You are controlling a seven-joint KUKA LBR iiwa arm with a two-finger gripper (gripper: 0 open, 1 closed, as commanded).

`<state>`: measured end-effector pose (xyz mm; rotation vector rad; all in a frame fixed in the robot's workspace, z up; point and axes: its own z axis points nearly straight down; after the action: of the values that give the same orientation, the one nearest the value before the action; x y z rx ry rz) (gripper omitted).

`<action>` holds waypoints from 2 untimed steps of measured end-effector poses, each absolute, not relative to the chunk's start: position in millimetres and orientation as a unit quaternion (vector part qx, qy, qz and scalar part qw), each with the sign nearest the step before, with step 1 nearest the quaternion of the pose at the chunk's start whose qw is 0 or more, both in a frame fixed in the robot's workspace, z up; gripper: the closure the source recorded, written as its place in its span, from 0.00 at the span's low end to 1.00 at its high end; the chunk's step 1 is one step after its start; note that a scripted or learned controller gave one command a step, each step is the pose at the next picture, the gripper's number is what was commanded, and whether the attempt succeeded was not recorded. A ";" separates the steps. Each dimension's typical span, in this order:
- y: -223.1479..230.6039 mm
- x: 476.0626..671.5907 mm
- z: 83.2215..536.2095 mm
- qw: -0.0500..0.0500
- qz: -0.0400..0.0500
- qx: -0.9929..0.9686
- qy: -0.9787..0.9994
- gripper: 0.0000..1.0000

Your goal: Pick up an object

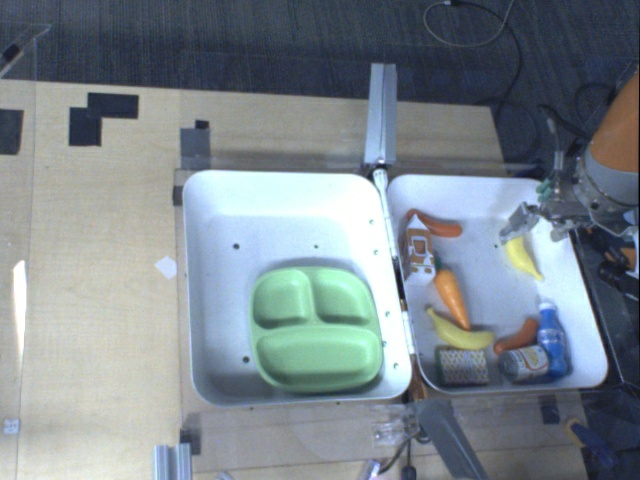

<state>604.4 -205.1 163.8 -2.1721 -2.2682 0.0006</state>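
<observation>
The right bin [480,203] holds several toy items: an orange sausage [436,225], a small white carton [419,256], a carrot [452,297], a banana [460,332], a grey grater-like block [462,366], a can [522,364], a red piece [518,335], a blue bottle [549,336] and a yellow piece [523,257]. My gripper [537,222] hangs at the bin's far right, just above the yellow piece, with its two fingers spread and nothing between them.
The left bin [220,228] carries a green divided plate [315,328]. A metal divider post [380,118] stands between the bins at the back. A cable [470,18] loops on the dark floor behind.
</observation>
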 end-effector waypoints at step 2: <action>-204.1 592.0 102.1 -0.001 -0.002 -0.678 -0.735 1.00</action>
<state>592.0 -204.1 102.1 -2.1305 -2.3128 -0.0056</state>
